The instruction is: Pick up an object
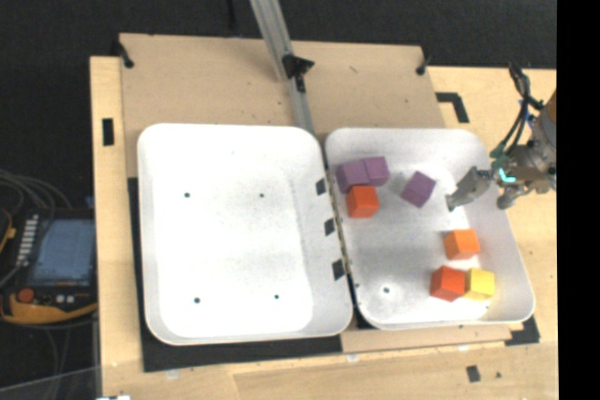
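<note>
Several small blocks lie in the right bin (394,295). Two purple blocks (363,171) sit side by side at its upper left, with an orange-red block (363,201) just below them. Another purple block (419,188) lies near the middle. An orange block (461,244) sits lower right, and a red-orange block (448,283) touches a yellow block (481,282) near the front. My gripper (487,191) hovers over the bin's right side, above the orange block, open, with nothing between its fingers (464,190).
The left bin (234,229) sits beside the right one. A metal pole (267,5) slants up from the bins' far junction. A blue-screened device (56,258) with cables stands off the bench at the left.
</note>
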You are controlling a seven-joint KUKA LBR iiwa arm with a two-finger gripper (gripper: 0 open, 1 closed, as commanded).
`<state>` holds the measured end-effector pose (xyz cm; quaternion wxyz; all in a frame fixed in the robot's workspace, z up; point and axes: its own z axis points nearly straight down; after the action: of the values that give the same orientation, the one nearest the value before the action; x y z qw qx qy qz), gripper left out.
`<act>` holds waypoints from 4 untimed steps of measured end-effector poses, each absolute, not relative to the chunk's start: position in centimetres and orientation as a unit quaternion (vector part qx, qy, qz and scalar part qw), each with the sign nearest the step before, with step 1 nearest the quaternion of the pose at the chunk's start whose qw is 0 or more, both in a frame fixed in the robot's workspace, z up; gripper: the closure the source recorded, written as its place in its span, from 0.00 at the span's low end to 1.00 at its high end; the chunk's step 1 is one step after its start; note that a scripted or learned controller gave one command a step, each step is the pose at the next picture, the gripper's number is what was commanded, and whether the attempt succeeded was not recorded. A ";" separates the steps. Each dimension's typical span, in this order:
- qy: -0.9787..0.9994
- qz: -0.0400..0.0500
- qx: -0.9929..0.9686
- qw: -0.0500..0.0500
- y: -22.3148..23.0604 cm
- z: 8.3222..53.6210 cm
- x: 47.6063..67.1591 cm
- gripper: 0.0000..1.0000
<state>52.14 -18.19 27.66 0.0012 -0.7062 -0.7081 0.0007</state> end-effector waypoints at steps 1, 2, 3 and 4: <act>-0.708 -0.001 -0.707 -0.001 -18.2 27.9 52.2 0.00; -0.707 0.002 -0.708 0.001 -18.9 23.3 51.7 0.00; -0.706 0.002 -0.708 0.001 -19.1 17.9 52.7 0.00; -0.705 0.001 -0.709 -0.003 -19.3 13.7 53.4 0.00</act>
<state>53.40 -19.27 13.68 -0.0026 -0.7087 -0.7055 0.0006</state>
